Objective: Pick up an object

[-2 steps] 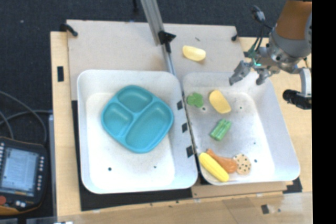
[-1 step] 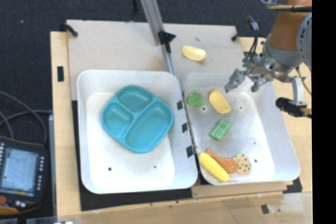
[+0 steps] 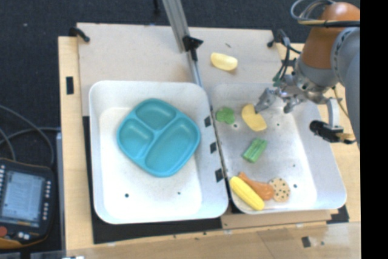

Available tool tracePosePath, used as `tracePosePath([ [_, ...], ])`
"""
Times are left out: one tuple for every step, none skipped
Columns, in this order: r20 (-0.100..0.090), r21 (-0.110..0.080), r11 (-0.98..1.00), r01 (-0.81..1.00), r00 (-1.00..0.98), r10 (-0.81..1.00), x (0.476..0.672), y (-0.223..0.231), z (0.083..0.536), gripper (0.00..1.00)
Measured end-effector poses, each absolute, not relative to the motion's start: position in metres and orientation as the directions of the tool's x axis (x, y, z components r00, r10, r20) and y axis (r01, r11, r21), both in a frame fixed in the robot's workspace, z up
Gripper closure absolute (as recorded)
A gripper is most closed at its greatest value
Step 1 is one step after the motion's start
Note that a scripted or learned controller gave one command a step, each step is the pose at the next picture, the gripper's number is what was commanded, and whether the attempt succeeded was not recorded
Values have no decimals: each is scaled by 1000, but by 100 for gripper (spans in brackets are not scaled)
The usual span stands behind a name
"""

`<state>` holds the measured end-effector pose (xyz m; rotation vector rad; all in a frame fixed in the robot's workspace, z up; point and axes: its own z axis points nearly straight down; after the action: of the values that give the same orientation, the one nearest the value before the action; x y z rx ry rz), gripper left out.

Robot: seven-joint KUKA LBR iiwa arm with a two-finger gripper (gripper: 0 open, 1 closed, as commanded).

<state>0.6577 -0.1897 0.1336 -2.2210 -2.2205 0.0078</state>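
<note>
Gripper (image 3: 276, 101) fingers spread, holding nothing (hovering over right bin (image 3: 309, 158)), just beside yellow piece (image 3: 254, 117).

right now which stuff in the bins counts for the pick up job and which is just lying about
Belongs to the job:
- gripper, above the right bin
- yellow piece nearest it
- green block
- small green piece
- corn cob
- orange piece
- cookie

Just lying about:
- blue divided plate in the left bin
- yellow piece on the bench, outside both bins
- metal rail
</note>
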Motion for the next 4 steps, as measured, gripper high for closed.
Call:
tracePosePath([
  [-3, -2, 0, 1000, 0, 1000, 657, -191, 100, 0],
  [-6, 3, 2, 1000, -2, 1000, 659, -192, 114, 100],
  [-1, 7, 1, 1000, -1, 1000, 662, -198, 160, 100],
  [-2, 7, 4, 1000, -4, 1000, 671, -203, 208, 100],
])
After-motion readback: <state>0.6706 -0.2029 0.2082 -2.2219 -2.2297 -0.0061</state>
